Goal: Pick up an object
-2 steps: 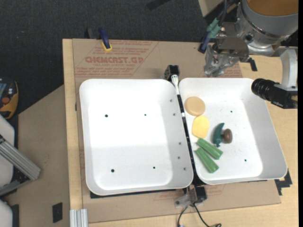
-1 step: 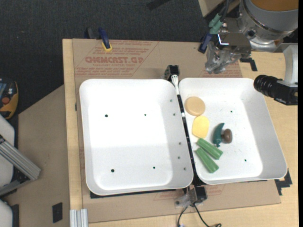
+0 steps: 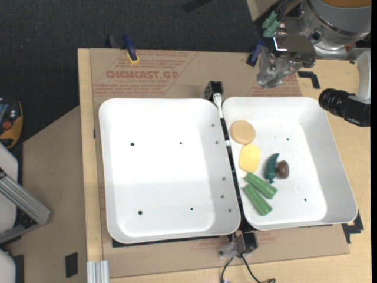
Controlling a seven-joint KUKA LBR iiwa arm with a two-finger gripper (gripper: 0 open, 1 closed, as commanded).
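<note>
The right bin holds several small objects near its left side. A round tan disc lies farthest back, with a yellow lemon-shaped piece just in front of it. Two green sticks lie side by side nearer the front. A teal piece touches a small brown ball. My gripper hangs above the bench behind the right bin's far rim, well clear of the objects. Nothing shows between its fingers.
The left bin sits beside the right one, joined by a black clamp at the far rim. A blue and yellow clamp stands on the brown board at the back left. A black cylinder juts in at the right.
</note>
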